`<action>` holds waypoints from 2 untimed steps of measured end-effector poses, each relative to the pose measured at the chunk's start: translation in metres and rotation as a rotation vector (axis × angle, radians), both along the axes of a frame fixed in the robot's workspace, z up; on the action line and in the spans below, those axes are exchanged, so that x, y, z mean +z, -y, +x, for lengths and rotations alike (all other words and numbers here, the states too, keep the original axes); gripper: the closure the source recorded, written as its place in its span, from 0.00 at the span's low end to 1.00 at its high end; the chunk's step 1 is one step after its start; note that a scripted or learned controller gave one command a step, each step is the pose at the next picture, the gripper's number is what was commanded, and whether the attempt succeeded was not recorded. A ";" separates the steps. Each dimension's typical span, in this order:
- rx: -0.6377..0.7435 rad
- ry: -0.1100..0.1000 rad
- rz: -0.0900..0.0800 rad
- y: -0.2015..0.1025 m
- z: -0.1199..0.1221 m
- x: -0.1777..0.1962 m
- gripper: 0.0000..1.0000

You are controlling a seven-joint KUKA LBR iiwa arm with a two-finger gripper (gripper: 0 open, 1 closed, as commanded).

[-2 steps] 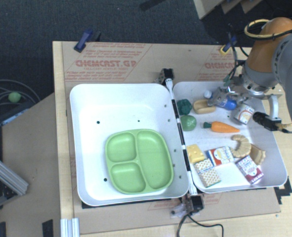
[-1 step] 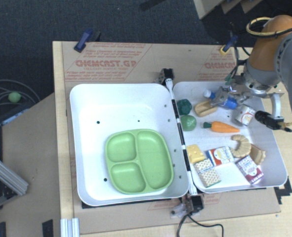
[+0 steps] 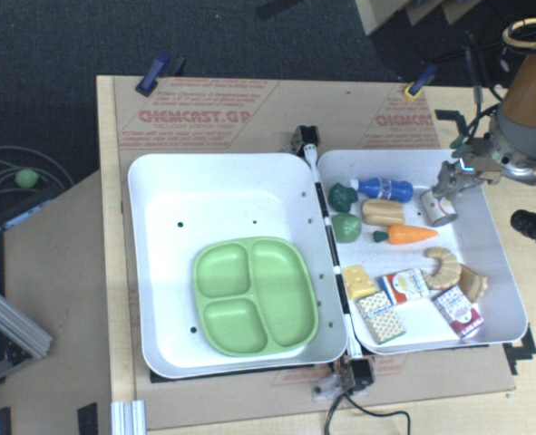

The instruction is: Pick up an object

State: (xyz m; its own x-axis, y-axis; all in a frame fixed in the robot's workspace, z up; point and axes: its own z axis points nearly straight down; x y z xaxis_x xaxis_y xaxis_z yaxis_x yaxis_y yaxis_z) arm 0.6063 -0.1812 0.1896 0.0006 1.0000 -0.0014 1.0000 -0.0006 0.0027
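Two shallow white bins sit on the worktop. The left bin (image 3: 159, 207) holds one green three-compartment plate (image 3: 254, 294); the right bin (image 3: 503, 270) holds about eleven toy foods, including one orange carrot (image 3: 413, 235). The gripper (image 3: 442, 202) hovers beside the carrot, its jaws clamped on a small silver can (image 3: 436, 209).

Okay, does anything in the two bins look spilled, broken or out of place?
Nothing stands out. The green divided plate lies flat in the left bin. The toy foods, such as the carrot and blue bottle, lie loose inside the right bin.
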 end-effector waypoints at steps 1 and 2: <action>0.000 -0.003 0.002 -0.001 -0.001 -0.002 0.00; 0.000 -0.007 0.003 -0.042 -0.086 -0.098 0.00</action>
State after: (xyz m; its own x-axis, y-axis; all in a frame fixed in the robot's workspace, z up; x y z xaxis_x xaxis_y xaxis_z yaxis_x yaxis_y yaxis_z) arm 0.5203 -0.1394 0.0914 0.0004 1.0000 0.0017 1.0000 -0.0004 -0.0046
